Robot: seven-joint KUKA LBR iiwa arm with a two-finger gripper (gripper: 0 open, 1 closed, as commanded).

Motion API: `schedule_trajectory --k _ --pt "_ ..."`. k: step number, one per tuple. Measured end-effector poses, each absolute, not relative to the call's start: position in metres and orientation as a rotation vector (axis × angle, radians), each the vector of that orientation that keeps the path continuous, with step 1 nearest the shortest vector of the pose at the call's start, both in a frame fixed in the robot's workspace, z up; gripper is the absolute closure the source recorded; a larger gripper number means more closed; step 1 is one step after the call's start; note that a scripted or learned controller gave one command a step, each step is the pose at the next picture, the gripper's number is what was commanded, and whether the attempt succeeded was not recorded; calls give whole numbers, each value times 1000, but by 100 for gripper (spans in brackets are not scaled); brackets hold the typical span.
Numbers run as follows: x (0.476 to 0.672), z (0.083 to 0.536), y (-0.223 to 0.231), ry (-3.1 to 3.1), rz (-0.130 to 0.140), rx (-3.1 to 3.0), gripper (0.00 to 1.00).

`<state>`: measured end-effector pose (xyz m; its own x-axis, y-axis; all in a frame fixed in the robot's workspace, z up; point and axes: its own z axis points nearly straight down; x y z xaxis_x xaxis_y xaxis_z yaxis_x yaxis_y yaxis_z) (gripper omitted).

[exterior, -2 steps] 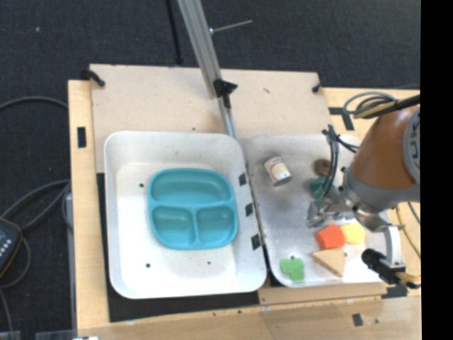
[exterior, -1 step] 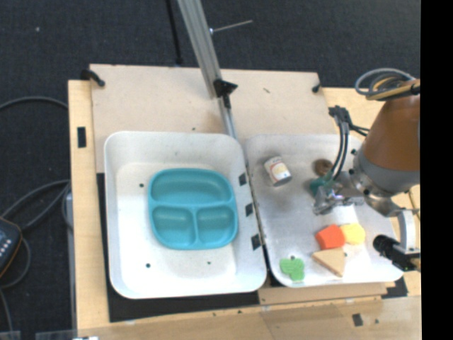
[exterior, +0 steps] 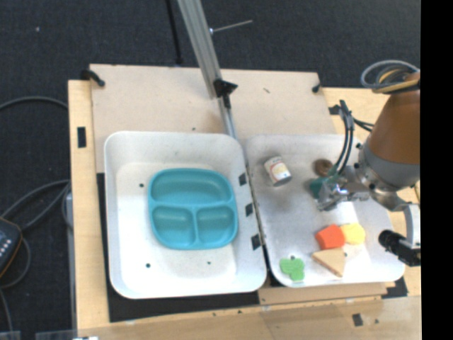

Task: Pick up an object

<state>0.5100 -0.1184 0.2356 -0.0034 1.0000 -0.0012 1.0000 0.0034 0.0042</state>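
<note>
My gripper (exterior: 322,191) hangs low over the middle of the right bin (exterior: 297,211), reaching in from the right. A small white can with a red label (exterior: 277,170) lies on its side to the gripper's left. A brown round piece (exterior: 323,166) sits just behind the gripper. In front of it lie an orange block (exterior: 330,236), a yellow piece (exterior: 353,233) and a tan wedge (exterior: 331,262). A green piece (exterior: 291,267) rests near the bin's front left corner. I see nothing held in the gripper.
The left bin (exterior: 127,190) holds a teal divided plate (exterior: 192,208). A slanted metal rail (exterior: 202,41) runs from the back down to the gap between the bins. Cables (exterior: 347,137) trail behind the wrist.
</note>
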Motion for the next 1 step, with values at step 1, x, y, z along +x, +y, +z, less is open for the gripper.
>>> schedule_trajectory --k 1 --pt "520 245 -71 2229 5 2212 100"
